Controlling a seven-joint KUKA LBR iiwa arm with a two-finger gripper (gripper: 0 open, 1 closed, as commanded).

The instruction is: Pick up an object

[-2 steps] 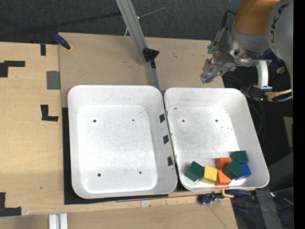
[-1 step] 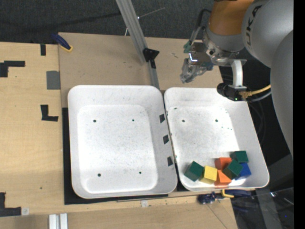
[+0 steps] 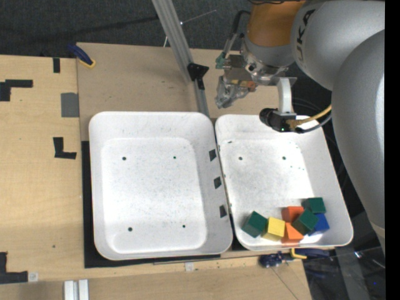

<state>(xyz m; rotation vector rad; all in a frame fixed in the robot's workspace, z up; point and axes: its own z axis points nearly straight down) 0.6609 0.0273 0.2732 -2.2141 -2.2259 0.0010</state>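
The arm [image 3: 337, 49] comes in from the right, big grey casing with the orange band [image 3: 281, 11] up top, and the gripper [image 3: 228, 95] hangs above the far rim of the right bin [image 3: 262, 167], close to the seam between the two bins. It sits high, well apart from anything it could grab. The fingers point down toward the table [image 3: 137, 80], but they are small and blurred against the wood, and I cannot tell whether they are spread or closed. Nothing shows between them.

Down in the near corner of the right bin, the blocks are huddled in a heap. A dark green block [image 3: 254, 224] lies at the left of the pile, touching a yellow block [image 3: 274, 228] just beside it. An orange block [image 3: 292, 220] sits in the middle, partly covered. Another green block [image 3: 313, 205] rests at the far right, with a blue block [image 3: 320, 224] tucked under and beside it against the bin wall. All of them lie well away from the gripper.

The left bin [image 3: 150, 180] stands beside it, rims touching along the middle. A slanted metal rail [image 3: 178, 36] runs from the top of the scene down to the gap between the bins. A black cable part [image 3: 275, 119] dangles by the right bin's far edge.
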